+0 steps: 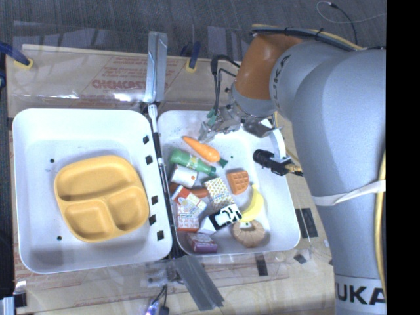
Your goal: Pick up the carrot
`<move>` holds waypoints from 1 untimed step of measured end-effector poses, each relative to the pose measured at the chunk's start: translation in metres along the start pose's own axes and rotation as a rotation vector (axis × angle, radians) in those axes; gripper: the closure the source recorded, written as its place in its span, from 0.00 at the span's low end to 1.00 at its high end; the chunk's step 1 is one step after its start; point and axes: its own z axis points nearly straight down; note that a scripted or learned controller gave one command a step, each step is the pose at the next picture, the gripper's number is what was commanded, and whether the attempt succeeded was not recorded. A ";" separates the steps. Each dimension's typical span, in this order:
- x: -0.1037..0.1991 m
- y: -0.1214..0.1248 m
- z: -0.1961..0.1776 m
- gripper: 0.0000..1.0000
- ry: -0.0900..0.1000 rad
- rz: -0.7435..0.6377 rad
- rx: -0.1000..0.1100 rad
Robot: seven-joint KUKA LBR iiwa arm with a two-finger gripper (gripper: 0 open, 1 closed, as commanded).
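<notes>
inside the right bin [289,231], carrot [201,148] lies diagonal, tip upper-left; end effector [213,125] state unclear.

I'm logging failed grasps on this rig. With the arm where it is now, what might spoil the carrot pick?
1. The carrot lies at a slant against a green item; closing on it may catch or drag that too.
2. The end effector sits near the right bin's back wall, beside the carrot's tip rather than its middle, so a grasp may slip off.
3. The banana and other toys crowd nearby and may get nudged.
</notes>
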 end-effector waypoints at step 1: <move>0.000 0.000 0.000 0.00 0.000 0.000 0.000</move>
